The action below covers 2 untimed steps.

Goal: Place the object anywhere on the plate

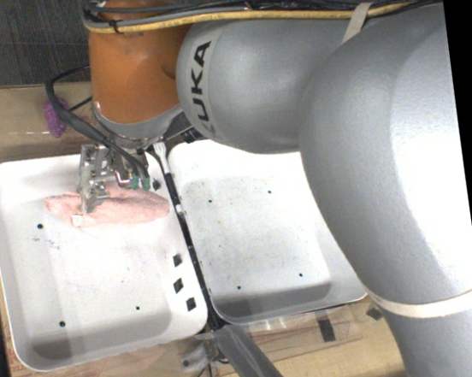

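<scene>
Evidently little is settled: in the left bin [24, 280] the pink plate [126, 208] lies near the far wall, the gripper [94, 193] low over its left end (no object discernible there)

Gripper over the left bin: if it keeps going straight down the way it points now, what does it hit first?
Most likely the pink plate, lying directly under the gripper in the left bin; the height between them is unclear.
</scene>
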Tool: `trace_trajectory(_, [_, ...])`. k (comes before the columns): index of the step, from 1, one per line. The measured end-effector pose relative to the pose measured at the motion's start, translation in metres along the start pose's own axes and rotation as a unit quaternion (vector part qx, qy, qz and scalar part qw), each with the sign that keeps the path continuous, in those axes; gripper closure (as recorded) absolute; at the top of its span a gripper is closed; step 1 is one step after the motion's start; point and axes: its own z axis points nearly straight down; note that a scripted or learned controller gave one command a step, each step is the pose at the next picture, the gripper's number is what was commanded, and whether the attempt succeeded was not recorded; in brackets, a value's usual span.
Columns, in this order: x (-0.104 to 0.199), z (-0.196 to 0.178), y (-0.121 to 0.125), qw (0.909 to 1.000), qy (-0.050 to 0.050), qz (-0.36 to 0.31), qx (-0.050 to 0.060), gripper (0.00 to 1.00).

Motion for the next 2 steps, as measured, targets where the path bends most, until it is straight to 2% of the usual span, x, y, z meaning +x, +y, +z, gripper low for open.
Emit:
trace_trajectory(1, [0.0036, -0.0126, 0.0505, 1.0000, -0.002, 0.000, 0.000, 1.00])
trace_trajectory(2, [0.0034, -0.0129, 0.0504, 1.0000, -0.002, 0.000, 0.000, 0.00])
